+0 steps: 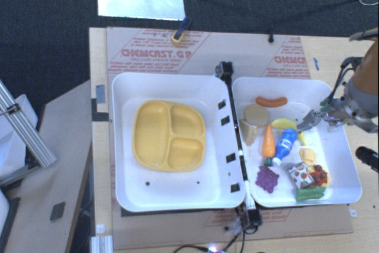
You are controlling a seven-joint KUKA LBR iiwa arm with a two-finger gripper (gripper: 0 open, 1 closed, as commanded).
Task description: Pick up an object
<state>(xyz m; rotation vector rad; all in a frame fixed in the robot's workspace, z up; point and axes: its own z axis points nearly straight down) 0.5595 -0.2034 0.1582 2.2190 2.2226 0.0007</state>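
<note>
Claw: I see the claw low over the right bin, but I cannot tell how it is set or if it has anything.
Nearest object: the yellow banana, just to the left of the claw.
Also near: blue bottle, carrot.
Handling: I judge the banana a light, stiff, smooth plastic toy; take it across the middle.

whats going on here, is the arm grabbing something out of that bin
The arm reaches in from the right, its gripper over the right bin, close to the banana and blue bottle. Nothing shows between its fingers. The toys, including the carrot, sausage and grapes, lie in that bin. The left bin has a yellow tray.
</note>
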